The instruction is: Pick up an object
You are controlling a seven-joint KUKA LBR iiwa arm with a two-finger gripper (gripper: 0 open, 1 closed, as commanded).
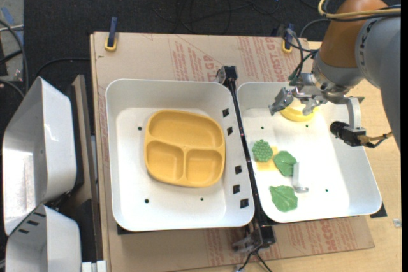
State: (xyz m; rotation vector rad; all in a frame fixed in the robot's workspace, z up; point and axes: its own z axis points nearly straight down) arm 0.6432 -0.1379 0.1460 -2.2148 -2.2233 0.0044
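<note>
Red printed lettering is seen on the brown cardboard sheet (191, 54) covering the bench, but it cannot be read. The gripper (297, 100) is positioned over a round yellow object (296, 114) at twelve o'clock in the right white bin (363, 175). Its state cannot be told.

Robotics lab being indicated: cardboard-covered worktop (191, 51) being clamped at corners, loose cables (210, 3) being trailed across dark carpet, white bins (121, 200) being mounted side by side.

yellow tray (185, 148), white bins (125, 200) — green toys (284, 197)
</note>
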